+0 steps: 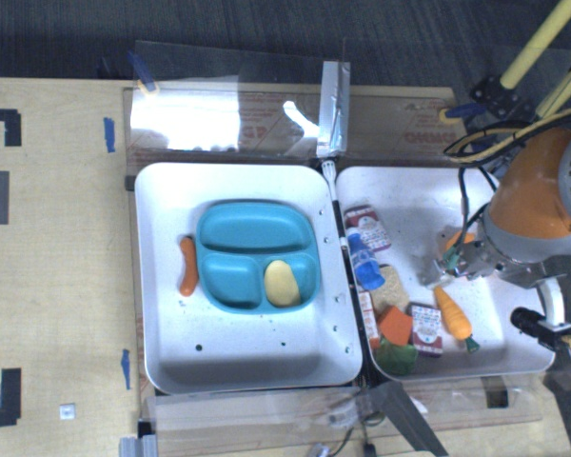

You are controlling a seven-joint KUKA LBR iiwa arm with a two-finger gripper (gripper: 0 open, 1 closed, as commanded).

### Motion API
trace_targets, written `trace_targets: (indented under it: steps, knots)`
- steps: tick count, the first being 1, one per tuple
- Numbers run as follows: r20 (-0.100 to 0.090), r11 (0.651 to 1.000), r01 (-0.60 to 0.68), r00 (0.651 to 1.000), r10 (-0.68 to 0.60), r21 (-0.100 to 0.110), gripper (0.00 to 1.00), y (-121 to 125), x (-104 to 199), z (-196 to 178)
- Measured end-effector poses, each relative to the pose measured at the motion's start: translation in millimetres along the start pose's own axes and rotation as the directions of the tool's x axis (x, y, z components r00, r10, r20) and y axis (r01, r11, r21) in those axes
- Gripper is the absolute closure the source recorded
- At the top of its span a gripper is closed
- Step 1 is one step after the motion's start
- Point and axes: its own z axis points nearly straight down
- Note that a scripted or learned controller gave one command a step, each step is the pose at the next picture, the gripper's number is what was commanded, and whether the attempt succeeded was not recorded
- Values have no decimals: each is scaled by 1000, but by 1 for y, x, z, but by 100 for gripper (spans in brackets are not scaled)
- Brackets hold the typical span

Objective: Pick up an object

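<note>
A grey KUKA arm with its orange wrist band reaches in from the right over the right-hand bin on the wooden table, w/ the pincer low near the bin floor. From this slanted overhead angle it can't be told whether the pincer is spread or closed, nor whether it has anything in it; nothing is plainly seen lifted.

Candidate objs lie close by. A toy carrot rests just below and beside the pincer, its green top pointing toward the bin's lower right corner. Left of it sits a small red-and-white carton, touching or nearly touching an orange block and a dark green piece at the bin's bottom edge. Further up the left wall are a blue item and a red-labelled packet.

The left-hand bin holds a blue divided tray w/ a yellow lemon-like obj in its lower right compartment, and an orange sausage-shaped toy lying on the bin floor just left of the tray.

Progress, as judged: approach looks made, w/ the pincer down among the right bin's clutter, prob. nearest the carrot. The grasp itself isn't confirmed and the lift is not yet done; every obj appears to rest on a bin floor. Left to do: secure one item and raise it clear.
</note>
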Motion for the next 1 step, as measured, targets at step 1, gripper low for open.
trace_targets:
  steps: [1]
  knots:
    - [1,1000,12,1000,-12,-1,0,-46,23,0]
